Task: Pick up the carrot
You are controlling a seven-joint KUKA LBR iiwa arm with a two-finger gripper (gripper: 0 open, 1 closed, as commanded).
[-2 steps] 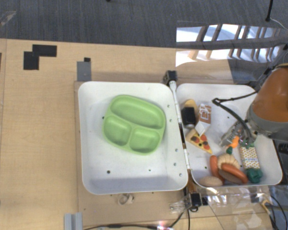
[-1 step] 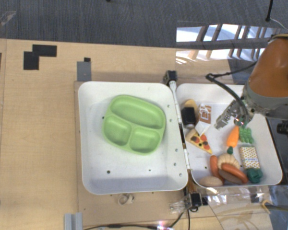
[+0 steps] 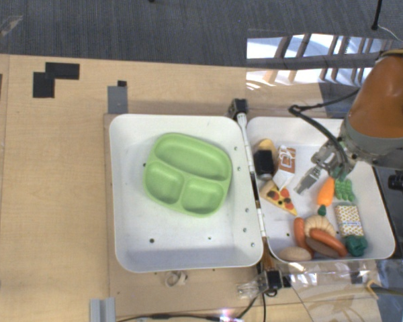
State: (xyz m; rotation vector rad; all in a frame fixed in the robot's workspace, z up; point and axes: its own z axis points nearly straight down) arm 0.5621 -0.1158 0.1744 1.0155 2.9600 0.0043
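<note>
Operator, your inventory, largest first. Bench (image 3: 60, 180): pale wood, bearing two white bins side by side. Left bin (image 3: 131, 247): holds a green divided plate (image 3: 187, 173). Right bin (image 3: 383, 213): holds the toy food. Arm (image 3: 383, 109): grey with an orange band, reaching in over the right bin's far right side. Gripper (image 3: 321, 172): fingers apart, nothing between them, poised just left of the carrot's upper end. Hot dog (image 3: 324, 239): near the front wall. Pizza slice (image 3: 279, 198): left of centre. Carrot (image 3: 326, 191): orange, lying on the right bin's floor, just beside the green leafy piece (image 3: 344, 190). Broccoli (image 3: 356, 245): front right corner.
</note>
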